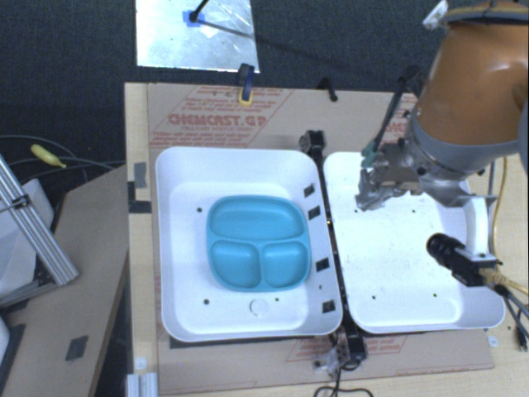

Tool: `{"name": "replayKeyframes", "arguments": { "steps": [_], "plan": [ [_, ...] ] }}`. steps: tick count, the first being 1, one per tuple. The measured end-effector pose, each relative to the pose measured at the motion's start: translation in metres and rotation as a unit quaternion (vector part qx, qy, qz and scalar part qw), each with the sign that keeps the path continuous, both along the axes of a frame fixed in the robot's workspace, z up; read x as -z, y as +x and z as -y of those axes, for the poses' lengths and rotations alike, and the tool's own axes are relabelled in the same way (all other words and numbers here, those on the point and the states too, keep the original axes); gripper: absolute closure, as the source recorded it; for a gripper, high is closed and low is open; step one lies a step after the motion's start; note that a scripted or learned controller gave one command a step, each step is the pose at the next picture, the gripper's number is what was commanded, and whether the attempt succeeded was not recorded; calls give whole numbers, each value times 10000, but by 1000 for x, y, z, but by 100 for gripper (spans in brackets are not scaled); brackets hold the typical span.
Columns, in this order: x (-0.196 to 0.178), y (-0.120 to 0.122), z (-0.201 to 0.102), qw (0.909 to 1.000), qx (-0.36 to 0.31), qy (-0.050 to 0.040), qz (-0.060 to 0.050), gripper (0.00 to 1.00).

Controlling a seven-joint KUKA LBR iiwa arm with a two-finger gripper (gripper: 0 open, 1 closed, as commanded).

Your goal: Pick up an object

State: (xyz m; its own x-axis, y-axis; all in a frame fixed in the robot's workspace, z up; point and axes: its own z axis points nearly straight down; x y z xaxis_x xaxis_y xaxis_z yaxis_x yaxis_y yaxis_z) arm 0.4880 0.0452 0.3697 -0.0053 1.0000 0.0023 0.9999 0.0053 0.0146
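First, the arm (475,81): grey, entered from the right of the camera view, with its orange band (479,64) bulking large at the upper right. The wrist angled down and to the left. The gripper (369,195) stood over the far left part of the right bin (397,304), close to that bin's left wall. Whether the pincer was wide or narrow could not be told from this angle, nor whether it touched the bin floor.

Item, task's thing: one blue plate (256,242), of rounded-square outline and divided into three compartments, one broad at the far side and two smaller at the near side. It lay flat about the middle of the left bin (186,222), well apart from the gripper.

Item, surface: the two shallow white bins sat side by side, joined along their shared edge by small black clips (318,213). They rested on a cardboard sheet (215,118) printed in red letters.

Item, surroundings: dark carpet (66,56) lay beyond the bench. A shiny silver sheet (165,23) with a scrap of blue tape (194,17) lay at the top. A yellow-and-blue clamp (245,85) sat on the cardboard's far edge. An aluminium rail (29,230) stood at the left, with a small yellow object (45,155) near it.
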Motion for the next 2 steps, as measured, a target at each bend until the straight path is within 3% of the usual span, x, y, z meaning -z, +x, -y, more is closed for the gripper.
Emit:
{"name": "replayKeyframes", "arguments": {
  "steps": [1,2],
  "plan": [
    [167,19,-35,9999,11,-17,-132,100],
    [270,-4,-77,9999,-1,-8,-109,100]
  ]
}}
